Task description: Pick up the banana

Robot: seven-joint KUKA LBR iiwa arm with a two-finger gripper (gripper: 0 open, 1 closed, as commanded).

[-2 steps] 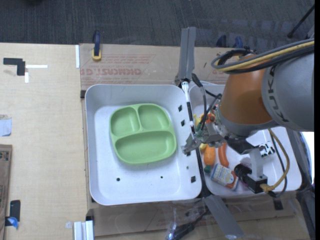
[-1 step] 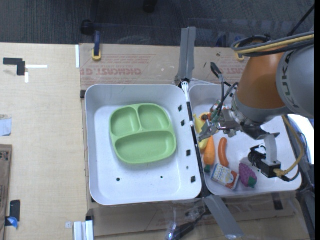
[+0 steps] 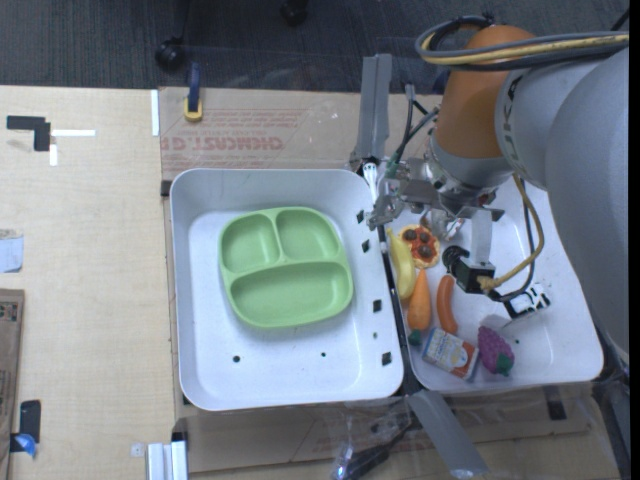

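Observation:
The banana (image 3: pixel 402 264) is a small yellow toy lying lengthwise along the left wall of the right bin (image 3: pixel 560 353). A toy pizza slice (image 3: pixel 423 246) touches its upper right side and an orange carrot (image 3: pixel 419 304) lies just below it. My gripper (image 3: pixel 428 216) hangs from the grey arm with the orange band, low over the upper left part of the right bin. It sits just above and slightly right of the banana's top end, close to the pizza slice. Nothing is visibly held in it.
A green divided plate (image 3: pixel 286 266) lies in the left bin (image 3: pixel 200 358). In the right bin, a red-orange pepper-like piece (image 3: pixel 446 306), a small printed carton (image 3: pixel 448 352) and a purple toy (image 3: pixel 497 350) lie below the banana. The arm's cables (image 3: pixel 500 273) dangle over the bin's middle.

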